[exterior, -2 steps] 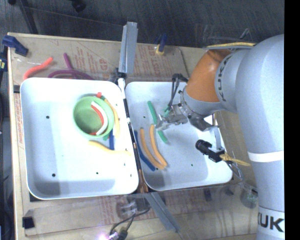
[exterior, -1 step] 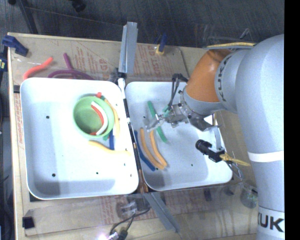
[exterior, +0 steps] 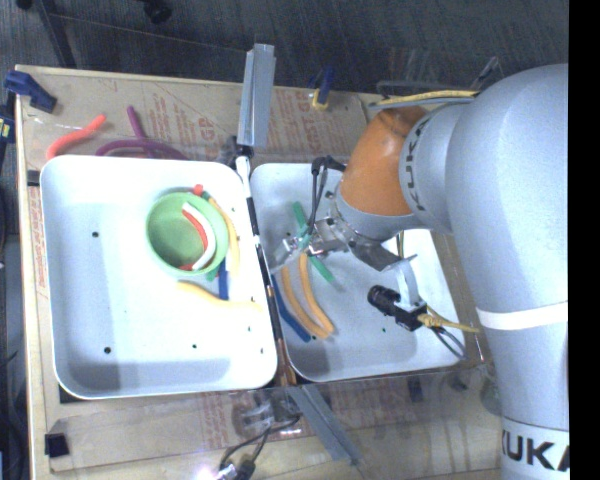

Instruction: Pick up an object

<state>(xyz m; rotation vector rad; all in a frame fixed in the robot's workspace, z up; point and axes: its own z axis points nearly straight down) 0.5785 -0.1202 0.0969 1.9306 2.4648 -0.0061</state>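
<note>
Arm reaches in from the right over the right bin (exterior: 365,343). End effector (exterior: 304,242) sits low at that bin's left side, just above two orange curved strips (exterior: 316,306); whether it is spread or closed cannot be told. A green strip (exterior: 319,269) lies beside it and a blue strip (exterior: 291,319) by the bin's left wall. Left bin (exterior: 100,308) holds a green bowl (exterior: 178,233), a yellow strip (exterior: 212,292).

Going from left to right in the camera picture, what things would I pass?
red strip on the bench → green bowl in the left bin → orange strips in the right bin → orange band on the arm
</note>
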